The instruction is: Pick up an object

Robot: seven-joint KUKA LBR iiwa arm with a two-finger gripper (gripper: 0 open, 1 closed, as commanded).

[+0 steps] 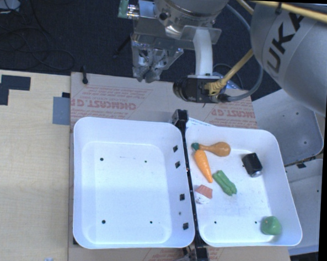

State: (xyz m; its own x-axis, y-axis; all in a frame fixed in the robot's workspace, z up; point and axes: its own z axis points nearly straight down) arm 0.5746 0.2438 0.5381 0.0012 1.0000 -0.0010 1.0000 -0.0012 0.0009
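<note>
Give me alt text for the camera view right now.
The grey arm's gripper hangs above the bench behind the two shallow white bins, holding nothing visible. The right bin contains an orange toy carrot, an orange gourd-shaped toy, a green pod-shaped toy, a small black block, a green ball and a red-and-white piece.

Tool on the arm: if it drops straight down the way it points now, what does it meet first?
Probably the brown cardboard sheet behind the left bin, not any object. The tool hangs high beyond the bins' far edge, so depth is uncertain.
</note>
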